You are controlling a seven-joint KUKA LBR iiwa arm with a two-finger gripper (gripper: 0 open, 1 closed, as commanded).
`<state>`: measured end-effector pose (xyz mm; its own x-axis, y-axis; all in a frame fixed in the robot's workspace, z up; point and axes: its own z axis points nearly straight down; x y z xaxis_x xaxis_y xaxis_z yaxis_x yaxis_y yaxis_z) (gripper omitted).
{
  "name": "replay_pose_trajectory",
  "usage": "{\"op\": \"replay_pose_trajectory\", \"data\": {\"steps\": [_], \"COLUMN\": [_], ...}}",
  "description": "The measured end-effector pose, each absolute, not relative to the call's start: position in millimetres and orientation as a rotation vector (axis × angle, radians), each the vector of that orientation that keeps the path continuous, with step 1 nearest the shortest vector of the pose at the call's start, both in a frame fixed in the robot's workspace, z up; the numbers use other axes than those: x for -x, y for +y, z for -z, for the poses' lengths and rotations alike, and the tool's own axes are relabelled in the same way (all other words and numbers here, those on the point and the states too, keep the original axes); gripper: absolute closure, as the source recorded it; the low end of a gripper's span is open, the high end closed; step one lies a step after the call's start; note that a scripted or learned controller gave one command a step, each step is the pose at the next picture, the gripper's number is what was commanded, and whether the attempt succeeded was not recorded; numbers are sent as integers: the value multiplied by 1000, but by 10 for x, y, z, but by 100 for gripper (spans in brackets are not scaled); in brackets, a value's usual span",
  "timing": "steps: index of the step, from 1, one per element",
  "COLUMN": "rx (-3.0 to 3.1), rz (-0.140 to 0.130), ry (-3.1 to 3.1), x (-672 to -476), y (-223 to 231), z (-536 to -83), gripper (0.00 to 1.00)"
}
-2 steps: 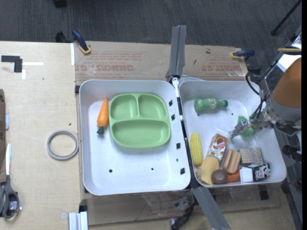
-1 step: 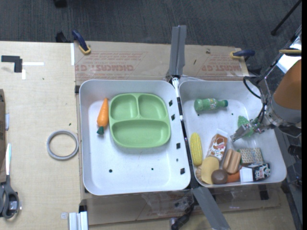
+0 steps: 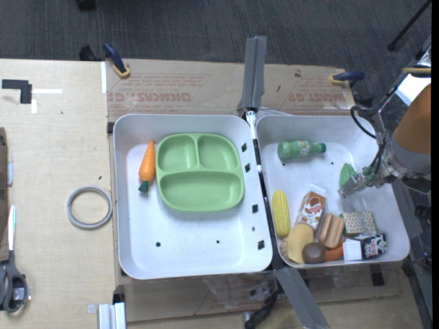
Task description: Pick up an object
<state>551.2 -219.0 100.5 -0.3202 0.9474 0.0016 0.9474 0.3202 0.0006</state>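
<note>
My gripper [image 3: 354, 183] reaches in from the right, low over the right bin's [image 3: 329, 130] right side. A small green object [image 3: 346, 175] lies right at its tip, touching or nearly so; whether it is gripped I cannot make out. Elsewhere in that bin lie a green bottle [image 3: 302, 149] on its side, a yellow corn cob [image 3: 280, 212], a snack packet [image 3: 312, 210], a hot dog bun [image 3: 330, 229], a yellow round piece [image 3: 300, 242], a brown ball [image 3: 313, 253], a patterned block [image 3: 359, 222] and a small carton [image 3: 367, 246].
The left bin [image 3: 185, 252] holds a green divided plate [image 3: 200, 171] and a carrot [image 3: 147, 163] beside it. On the bench to the left are a grey tape ring [image 3: 90, 206] and scissors [image 3: 10, 283]. A metal divider [image 3: 254, 74] stands between the bins at the back.
</note>
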Motion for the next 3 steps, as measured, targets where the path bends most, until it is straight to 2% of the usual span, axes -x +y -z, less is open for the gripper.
{"op": "replay_pose_trajectory", "data": {"steps": [1, 2, 3], "rx": [1750, 1764, 1874], "rz": [0, -50, -1], "ry": [-2611, -2545, -2523], "x": [-6111, -6455, -6592], "y": [-1923, -1378, -154], "z": [-917, -888, -1921], "gripper": [100, 100, 100]}}
